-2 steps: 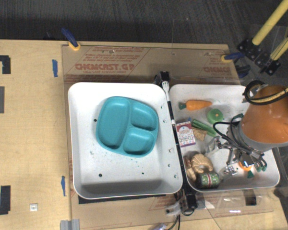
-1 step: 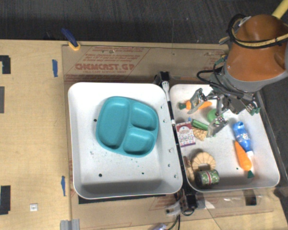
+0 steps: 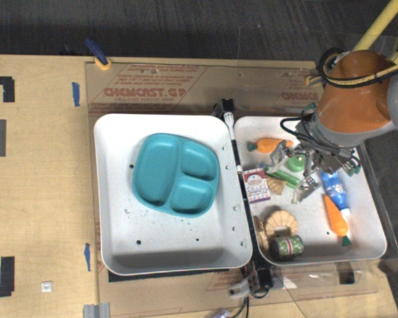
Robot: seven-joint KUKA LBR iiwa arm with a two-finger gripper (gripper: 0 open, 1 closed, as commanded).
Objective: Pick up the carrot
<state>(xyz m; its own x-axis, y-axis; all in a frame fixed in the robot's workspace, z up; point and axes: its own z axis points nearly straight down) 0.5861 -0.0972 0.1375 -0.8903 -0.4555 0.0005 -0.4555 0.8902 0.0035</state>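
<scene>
Crowded among clutter in the right bin [image 3: 375, 240], the gripper [image 3: 306, 171], whose state I cannot tell, could seize a neighbour, since two carrots [image 3: 336, 218] lie apart.

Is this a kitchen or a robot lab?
Probably a robot lab. A robot arm reaches over a bench with two white bins: the right bin holds toy-like food such as a carrot, and the left bin holds a teal tray.

Faint red print, unreadable, on the cardboard sheet [image 3: 152, 85].
</scene>
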